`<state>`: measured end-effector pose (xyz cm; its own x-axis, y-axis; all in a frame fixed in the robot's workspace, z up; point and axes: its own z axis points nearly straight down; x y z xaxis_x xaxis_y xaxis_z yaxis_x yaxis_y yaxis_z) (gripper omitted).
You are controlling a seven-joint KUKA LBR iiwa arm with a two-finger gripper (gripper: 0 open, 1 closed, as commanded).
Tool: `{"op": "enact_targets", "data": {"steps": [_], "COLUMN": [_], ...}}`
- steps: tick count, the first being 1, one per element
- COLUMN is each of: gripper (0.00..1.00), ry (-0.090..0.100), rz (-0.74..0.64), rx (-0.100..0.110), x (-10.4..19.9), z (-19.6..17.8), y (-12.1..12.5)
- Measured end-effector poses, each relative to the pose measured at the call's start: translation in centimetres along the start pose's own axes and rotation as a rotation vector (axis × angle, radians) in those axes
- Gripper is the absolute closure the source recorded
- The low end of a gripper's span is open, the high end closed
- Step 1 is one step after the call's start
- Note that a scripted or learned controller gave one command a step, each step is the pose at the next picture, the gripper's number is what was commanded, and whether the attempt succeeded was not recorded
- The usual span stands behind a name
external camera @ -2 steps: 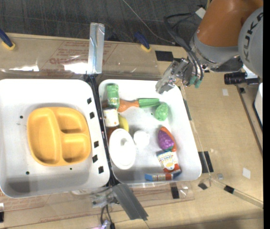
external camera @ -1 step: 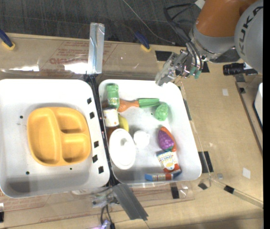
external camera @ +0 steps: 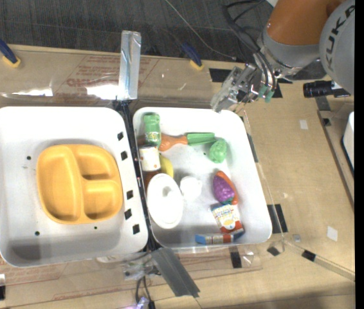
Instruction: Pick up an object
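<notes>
My gripper hangs over the far right corner of the right bin, fingers open and nothing between them. Below it in the bin lie a carrot with a green top and a green round toy. A green bottle and a brown bottle line the bin's left wall, with a yellow banana beside them. A white bowl, a small white cup, a purple eggplant, a printed pouch and a marker fill the near half.
The left bin holds a yellow divided tray. A shiny metal post stands behind the gap between the bins. Cables and a black bracket lie on the bench to the right of the arm.
</notes>
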<state>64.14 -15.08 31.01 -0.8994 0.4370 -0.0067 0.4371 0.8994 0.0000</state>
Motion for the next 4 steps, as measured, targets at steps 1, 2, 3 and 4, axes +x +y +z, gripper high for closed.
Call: {"op": "enact_targets", "data": {"steps": [1, 2, 3, 4], "gripper": [1.0, 1.0, 1.0, 1.0], "ry": [0.008, 0.011, 0.003, 0.003], "rz": [0.375, 0.406, 0.501, 0.494], "rx": [0.003, 0.003, 0.0, 0.002], "x": [4.9, 14.2, 8.3, 8.3], "z": [1.5, 6.5, 0.0, -1.0], "y": [-4.5, 1.3, 2.3, 2.3]}}
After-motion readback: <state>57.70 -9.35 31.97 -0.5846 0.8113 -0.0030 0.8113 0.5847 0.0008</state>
